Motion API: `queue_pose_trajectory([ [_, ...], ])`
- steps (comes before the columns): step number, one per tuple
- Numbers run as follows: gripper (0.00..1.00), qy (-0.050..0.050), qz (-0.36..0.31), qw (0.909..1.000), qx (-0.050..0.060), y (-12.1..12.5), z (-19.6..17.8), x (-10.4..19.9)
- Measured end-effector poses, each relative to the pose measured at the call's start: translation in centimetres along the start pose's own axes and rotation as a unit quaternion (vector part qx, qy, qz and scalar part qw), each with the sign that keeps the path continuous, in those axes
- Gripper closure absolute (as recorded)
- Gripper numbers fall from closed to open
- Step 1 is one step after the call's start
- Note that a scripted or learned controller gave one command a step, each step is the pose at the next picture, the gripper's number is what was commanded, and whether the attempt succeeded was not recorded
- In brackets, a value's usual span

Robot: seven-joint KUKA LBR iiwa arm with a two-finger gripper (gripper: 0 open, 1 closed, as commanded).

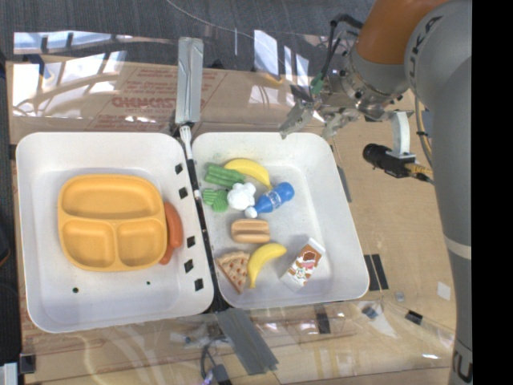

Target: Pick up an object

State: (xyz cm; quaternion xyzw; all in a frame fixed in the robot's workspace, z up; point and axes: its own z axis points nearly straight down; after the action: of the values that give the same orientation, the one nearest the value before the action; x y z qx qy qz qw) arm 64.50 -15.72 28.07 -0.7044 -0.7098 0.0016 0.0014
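While raised, end effector (309, 121) open, empty.

An orange divided tray (112, 221) lies in the left bin (36, 215).

- You see the bench (144, 95), brown and glossy, running under the claw (314, 123) and off to its left.
- Two white bins rest directly on it: the right bin (341, 215) just below the claw, the left bin (32, 215) well off to its lower left.
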Motion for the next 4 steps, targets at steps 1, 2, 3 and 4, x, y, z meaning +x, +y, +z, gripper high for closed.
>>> queue_pose_trajectory([
  [1,0.0,0.0,0.001,1.0,-0.001,-0.8,18.9,5.6],
  [2,0.0,0.001,-0.127,0.9919,0.006,0.7,18.0,5.5],
  [3,0.0,0.0,-0.264,0.9645,-0.001,-1.9,16.0,-1.6],
  [4,0.0,-0.006,-0.142,0.9898,0.007,0.9,18.1,3.7],
])
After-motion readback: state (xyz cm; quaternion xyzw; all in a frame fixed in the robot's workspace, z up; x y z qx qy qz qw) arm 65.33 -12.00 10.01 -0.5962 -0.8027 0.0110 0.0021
